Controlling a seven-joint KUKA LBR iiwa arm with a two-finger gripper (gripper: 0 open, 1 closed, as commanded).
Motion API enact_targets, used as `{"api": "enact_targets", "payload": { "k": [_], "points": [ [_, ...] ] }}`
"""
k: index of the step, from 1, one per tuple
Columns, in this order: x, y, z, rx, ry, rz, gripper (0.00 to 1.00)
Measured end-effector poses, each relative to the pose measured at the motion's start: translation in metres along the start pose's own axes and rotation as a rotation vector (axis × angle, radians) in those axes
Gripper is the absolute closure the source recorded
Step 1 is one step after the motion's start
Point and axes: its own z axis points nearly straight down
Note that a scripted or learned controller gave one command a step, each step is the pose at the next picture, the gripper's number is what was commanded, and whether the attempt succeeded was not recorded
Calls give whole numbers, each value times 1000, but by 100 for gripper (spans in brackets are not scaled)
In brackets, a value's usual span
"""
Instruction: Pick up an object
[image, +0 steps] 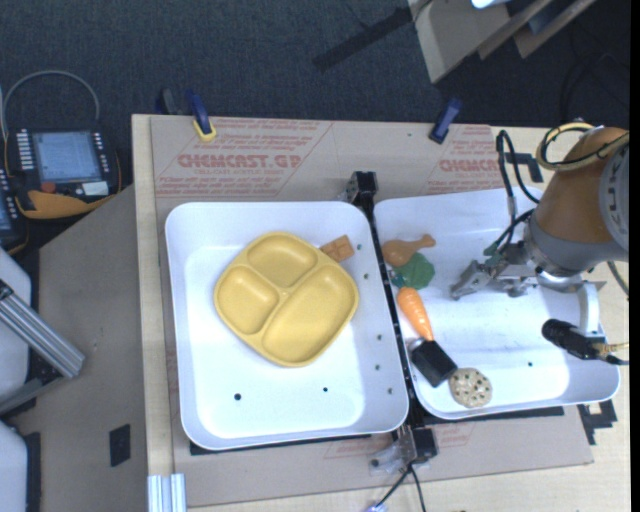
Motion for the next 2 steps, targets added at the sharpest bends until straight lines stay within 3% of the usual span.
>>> {"api": "enact_targets", "payload": {
  "k": [1,2],
  "points": [
    [2,4,-15,-14,1,-2,100],
    [-1,16,-70,-2,1,-4,100]
  ]
}}
